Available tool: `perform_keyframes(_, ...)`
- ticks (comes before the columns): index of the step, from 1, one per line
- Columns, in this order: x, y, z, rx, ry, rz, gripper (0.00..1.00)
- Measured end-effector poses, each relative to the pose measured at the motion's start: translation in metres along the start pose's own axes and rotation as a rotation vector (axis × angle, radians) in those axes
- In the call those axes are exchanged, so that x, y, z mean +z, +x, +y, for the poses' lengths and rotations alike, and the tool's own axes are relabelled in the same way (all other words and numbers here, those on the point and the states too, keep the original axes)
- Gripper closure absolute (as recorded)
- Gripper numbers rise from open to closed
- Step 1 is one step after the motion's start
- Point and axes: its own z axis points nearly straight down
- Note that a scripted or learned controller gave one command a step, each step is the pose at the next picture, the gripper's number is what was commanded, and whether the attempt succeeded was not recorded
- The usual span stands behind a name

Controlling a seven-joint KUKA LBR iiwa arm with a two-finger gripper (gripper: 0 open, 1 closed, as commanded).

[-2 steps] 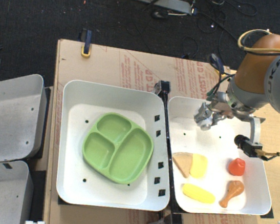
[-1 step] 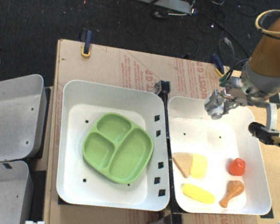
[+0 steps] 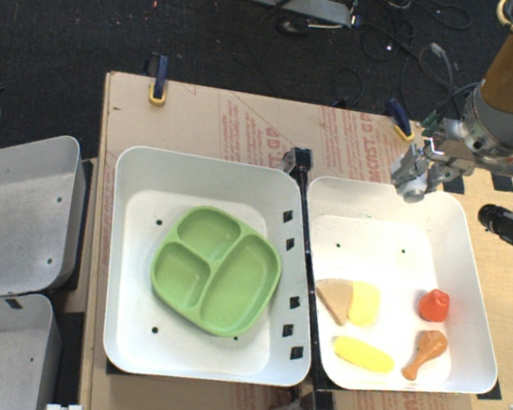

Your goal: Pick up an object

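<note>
The right bin (image 3: 394, 238) holds several toy foods: a tan wedge (image 3: 334, 299), a pale yellow piece (image 3: 364, 304) beside it, a yellow banana-like piece (image 3: 364, 356), a red pepper-like piece (image 3: 434, 306) and an orange drumstick (image 3: 423, 353). My gripper (image 3: 415, 181) hangs over the far rim of the right bin, well above and behind the foods. Nothing shows between its fingers.
A green divided plate (image 3: 217, 271) lies in the left bin (image 3: 144, 193). Black clips run along the seam between the bins (image 3: 295, 281). White panels (image 3: 9, 212) lie at the left. The bench board (image 3: 239, 126) extends behind the bins, with cables on the dark floor beyond.
</note>
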Motion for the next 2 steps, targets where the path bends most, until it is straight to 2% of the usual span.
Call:
perform_keyframes(1,-0.001,0.046,-0.033,-0.003,0.008,0.003,1.00)
perform_keyframes(2,0.018,0.088,-0.055,-0.001,0.009,0.001,1.00)
